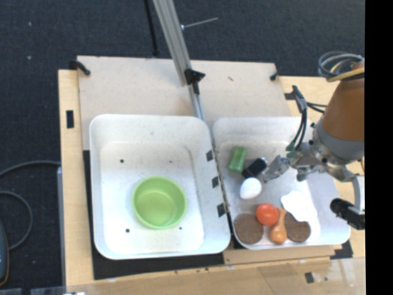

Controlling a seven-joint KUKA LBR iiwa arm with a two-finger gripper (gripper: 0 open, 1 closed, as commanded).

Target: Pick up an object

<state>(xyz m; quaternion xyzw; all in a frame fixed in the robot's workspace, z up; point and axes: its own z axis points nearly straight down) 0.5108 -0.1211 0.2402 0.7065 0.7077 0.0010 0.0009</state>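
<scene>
Overhead, the arm reaches into the right bin (pixel 319 238), its gripper (pixel 265 169) low among the objects; nothing is lifted yet.

Whether the tool is open or closed, or has hold of anything, cannot be told at this scale; its dark tip lies just beside the white egg-shaped object (pixel 250 188) and the green block (pixel 237 158). All candidate objects rest in the right bin: one green block, one white egg shape, one red ball (pixel 266 213), one orange piece (pixel 278 232), two brown discs (pixel 249 227), one white piece (pixel 297 205). One green bowl (pixel 159 202) sits in the left bin (pixel 107 134). Grasp and lift apparently remain.
</scene>
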